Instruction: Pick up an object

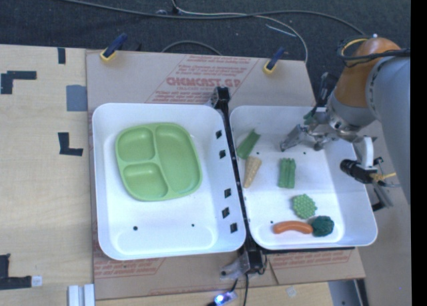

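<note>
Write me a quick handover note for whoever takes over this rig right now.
Gripper: over the upper part of the right bin, fingers spread, holding nothing.
Right bin holds the toys: green strip, corn, green block, light green round piece, hot dog, broccoli.
Left bin holds a green divided plate.
Done: nothing picked yet.
Left: lower onto one item, likely the green block or strip as the nearest, close and lift.
</note>
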{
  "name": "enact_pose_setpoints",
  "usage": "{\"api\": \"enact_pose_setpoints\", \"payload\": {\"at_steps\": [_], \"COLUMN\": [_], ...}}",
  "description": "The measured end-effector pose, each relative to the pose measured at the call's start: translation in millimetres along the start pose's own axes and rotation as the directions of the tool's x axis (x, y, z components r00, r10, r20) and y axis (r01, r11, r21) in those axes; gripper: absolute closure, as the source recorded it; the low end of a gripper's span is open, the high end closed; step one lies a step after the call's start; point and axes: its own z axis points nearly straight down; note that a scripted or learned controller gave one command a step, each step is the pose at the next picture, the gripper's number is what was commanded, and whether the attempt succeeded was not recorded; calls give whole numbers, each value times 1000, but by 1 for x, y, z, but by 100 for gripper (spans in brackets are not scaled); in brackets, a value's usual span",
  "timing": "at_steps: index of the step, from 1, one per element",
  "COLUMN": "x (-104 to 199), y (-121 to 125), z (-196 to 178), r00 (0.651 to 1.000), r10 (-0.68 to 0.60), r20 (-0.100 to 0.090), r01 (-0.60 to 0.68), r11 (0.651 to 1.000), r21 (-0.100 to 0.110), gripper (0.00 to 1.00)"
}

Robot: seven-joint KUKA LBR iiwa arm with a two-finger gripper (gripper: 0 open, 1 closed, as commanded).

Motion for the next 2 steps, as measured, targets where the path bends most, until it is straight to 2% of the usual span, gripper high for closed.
{"api": "enact_pose_setpoints", "payload": {"at_steps": [1, 2], "x": [0, -3], "y": [2, 12], "z": [-15, -64], "r00": [1000, 1000], "r10": [0, 2], "r20": [2, -1], "r01": [0, -2], "r11": [1000, 1000], "r21": [-4, -5], "gripper": [100, 100]}}
